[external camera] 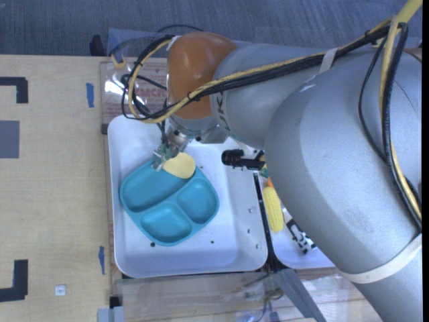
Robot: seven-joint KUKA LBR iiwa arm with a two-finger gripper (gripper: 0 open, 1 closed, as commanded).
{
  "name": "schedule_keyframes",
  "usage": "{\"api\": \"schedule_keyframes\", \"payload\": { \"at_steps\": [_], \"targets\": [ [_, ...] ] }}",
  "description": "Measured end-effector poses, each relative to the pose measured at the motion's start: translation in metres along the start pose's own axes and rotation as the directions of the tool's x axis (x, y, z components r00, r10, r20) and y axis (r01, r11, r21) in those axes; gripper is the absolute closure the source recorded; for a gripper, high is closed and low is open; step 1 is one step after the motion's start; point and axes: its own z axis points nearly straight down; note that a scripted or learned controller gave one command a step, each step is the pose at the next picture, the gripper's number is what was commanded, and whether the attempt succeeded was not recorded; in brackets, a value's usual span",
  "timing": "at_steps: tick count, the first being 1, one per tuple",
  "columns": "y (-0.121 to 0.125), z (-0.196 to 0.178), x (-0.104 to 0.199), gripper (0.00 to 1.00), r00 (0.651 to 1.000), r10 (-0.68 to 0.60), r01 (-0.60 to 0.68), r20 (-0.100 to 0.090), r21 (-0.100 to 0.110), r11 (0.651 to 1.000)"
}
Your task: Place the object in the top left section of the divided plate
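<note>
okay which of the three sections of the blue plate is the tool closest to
The large section on the plate's upper left side. The tool sits at its rim beside the yellow object; the two smaller sections lie farther down and right.

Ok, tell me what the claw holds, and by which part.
Cannot be told: the claw sits at the yellow object's left edge, over the blue divided plate.

Divided plate (167,203): smooth blue plastic, slight sheen. Bin (231,247): glossy white plastic. Bench (50,180): matt pale wood.

A pale yellow, rounded object (179,166) lies at the blue divided plate's (169,201) upper rim, seemingly touching it.
</note>
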Motion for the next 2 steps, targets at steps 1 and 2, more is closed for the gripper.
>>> {"api": "schedule_keyframes", "payload": {
  "at_steps": [1, 2],
  "targets": [
    [-0.004, 0.000, -0.007, 1.00, 0.955, 0.295, -0.295, 0.007, -0.002, 0.955],
    [0.005, 0.001, -0.029, 1.00, 0.973, -0.233, 0.233, -0.001, -0.005, 0.973]
  ]
}}
